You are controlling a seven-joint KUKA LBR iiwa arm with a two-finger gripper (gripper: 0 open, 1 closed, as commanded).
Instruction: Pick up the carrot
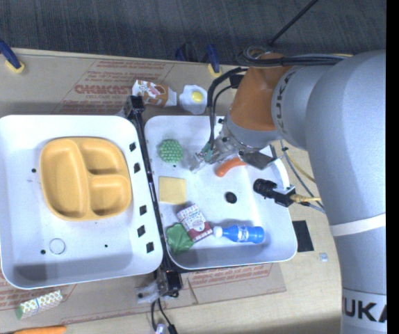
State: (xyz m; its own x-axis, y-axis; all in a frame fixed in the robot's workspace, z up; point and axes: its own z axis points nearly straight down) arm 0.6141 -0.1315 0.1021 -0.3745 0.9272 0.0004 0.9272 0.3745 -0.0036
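The carrot (229,165) is a small orange piece lying in the right bin (276,245), near its upper middle. My gripper (212,156) hangs low over the bin right at the carrot's left end, under the orange wrist band. The wrist covers the spot where gripper and carrot meet, so I cannot make out any hold on it.
The right bin also holds a green bumpy ball (170,150), a yellow slab (172,189), a red-white packet (194,221), a green leaf-like item (178,239) and a blue bottle (242,234). A yellow divided tray (86,176) sits in the left bin (12,207).
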